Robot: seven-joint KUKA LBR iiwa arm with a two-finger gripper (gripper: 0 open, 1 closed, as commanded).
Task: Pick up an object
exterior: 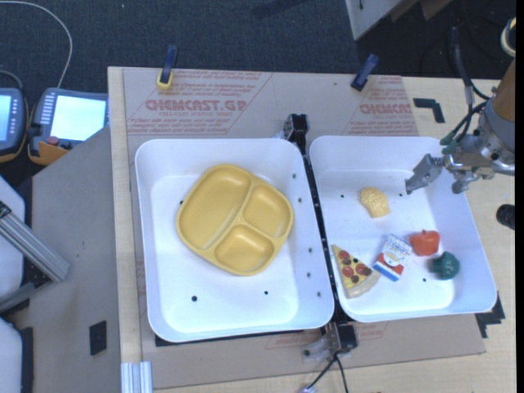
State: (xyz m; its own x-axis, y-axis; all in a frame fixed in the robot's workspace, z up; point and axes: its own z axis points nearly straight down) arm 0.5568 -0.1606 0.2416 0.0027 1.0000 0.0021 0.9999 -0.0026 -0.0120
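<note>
Nearest thing: a small pale yellow lump (pixel 375 202), perhaps toy corn or cheese, lies loose on the floor of the right bin (pixel 458 297), toward the bin's upper middle
How it should handle: it looks light and stiff, with a bumpy top that should give the pads some bite; it could skid on the smooth white floor if nudged from one side
Where to take it: across its short width, from straight above, squeezing the two long sides
Other candidates: pizza slice (pixel 354 271) flat at the bin's lower left, a small red, white and blue packet (pixel 394 258) just beside it, a red-orange piece (pixel 424 242) and a dark green ball (pixel 445 265) near each other; the flat slice seems hardest to get under
Gripper: gripper (pixel 434 176) hangs over the right bin's upper right, apart from the yellow lump
Fingers: spread apart, nothing between them, touching no item
Left bin: left bin (pixel 155 219) holds a yellow divided plate (pixel 235 219)
</note>
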